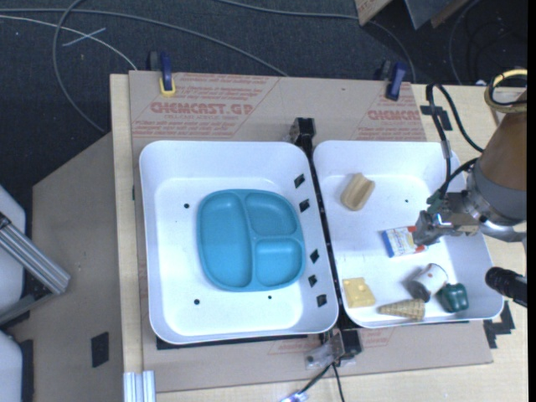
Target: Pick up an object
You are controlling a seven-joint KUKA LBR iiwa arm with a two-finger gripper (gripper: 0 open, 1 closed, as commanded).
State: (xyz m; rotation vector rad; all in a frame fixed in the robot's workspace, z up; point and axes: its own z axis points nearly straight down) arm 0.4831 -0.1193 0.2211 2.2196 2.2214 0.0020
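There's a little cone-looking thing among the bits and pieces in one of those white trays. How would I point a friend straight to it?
Start at the right-hand white bin, the one without the blue divided plate. Go to its near edge: the cone lies on its side there, just right of a yellow cheese-like block. It is the only tan, tapering, waffle-patterned piece.

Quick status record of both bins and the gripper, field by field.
left bin: blue divided plate
right bin: tan block, blue and white packet, yellow cracker, cone, green toy, grey and white piece
gripper: low over the right bin, beside the packet's right end
grasp: cannot tell
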